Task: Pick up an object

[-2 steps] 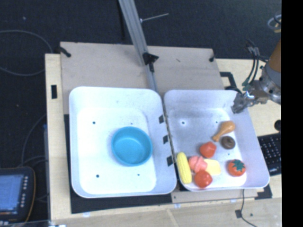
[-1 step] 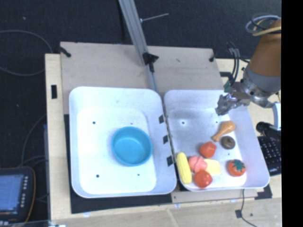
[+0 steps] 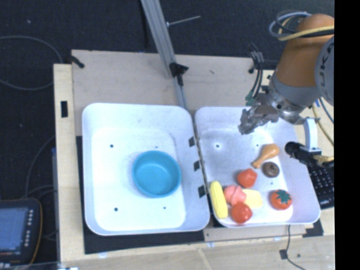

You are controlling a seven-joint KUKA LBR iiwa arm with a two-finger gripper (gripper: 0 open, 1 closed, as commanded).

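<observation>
The grey two-finger gripper (image 3: 249,124) hangs over the right white bin (image 3: 225,120), nothing visibly held. The toy foods, like the orange plastic drumstick (image 3: 265,154), cluster tightly; it might knock neighbours.

Right bin (image 3: 225,122), near end: yellow corn (image 3: 218,199), pink piece (image 3: 234,194), two red tomatoes (image 3: 246,178), strawberry (image 3: 280,199), brown donut (image 3: 271,169), drumstick (image 3: 265,154) lying tilted.

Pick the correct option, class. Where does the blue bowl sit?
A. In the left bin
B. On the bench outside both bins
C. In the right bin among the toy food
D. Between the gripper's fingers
A: the blue bowl sits on the floor of the left bin, apart from the toy food.
</observation>
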